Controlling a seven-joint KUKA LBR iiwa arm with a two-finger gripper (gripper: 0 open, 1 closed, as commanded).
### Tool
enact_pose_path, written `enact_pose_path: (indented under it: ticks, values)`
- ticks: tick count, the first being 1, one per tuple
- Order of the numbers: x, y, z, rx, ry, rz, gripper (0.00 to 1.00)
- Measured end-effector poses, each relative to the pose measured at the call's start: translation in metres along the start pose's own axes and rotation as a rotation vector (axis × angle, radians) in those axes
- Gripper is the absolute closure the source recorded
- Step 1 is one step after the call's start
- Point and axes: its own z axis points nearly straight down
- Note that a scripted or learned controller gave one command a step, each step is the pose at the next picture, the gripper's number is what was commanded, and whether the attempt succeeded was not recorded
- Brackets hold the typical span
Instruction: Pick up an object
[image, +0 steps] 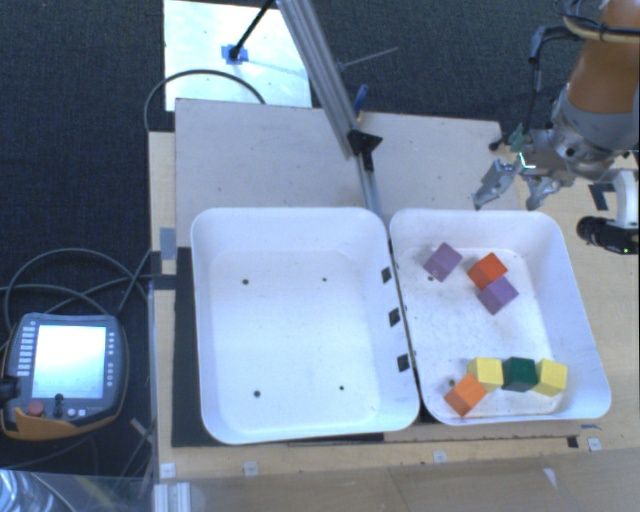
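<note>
Worktop on dark carpet, two white bins.
End effector, fingers spread and holding nothing, hangs at upper right above the right bin.

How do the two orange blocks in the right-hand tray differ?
The upper orange block sits near the bin's far side, beside a purple block. The lower orange block lies at the near edge, by a yellow block. Both are similar-sized cubes in the right bin.

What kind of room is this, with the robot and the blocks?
Probably a robot lab or workshop. A robot arm hangs over a wooden bench with two white bins, one holding colored blocks, and a handheld control screen lies beside it on cables.
</note>
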Motion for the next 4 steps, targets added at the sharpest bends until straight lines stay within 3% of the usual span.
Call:
enact_pose_path:
  ticks: [1,3,4]
  values:
    - [0.000,0.001,-0.003,-0.004,-0.001,-0.001,0.00]
    - [0.001,-0.014,0.112,0.001,-0.001,0.002,0.00]
    - [0.006,-0.019,0.165,-0.008,-0.004,0.001,0.00]
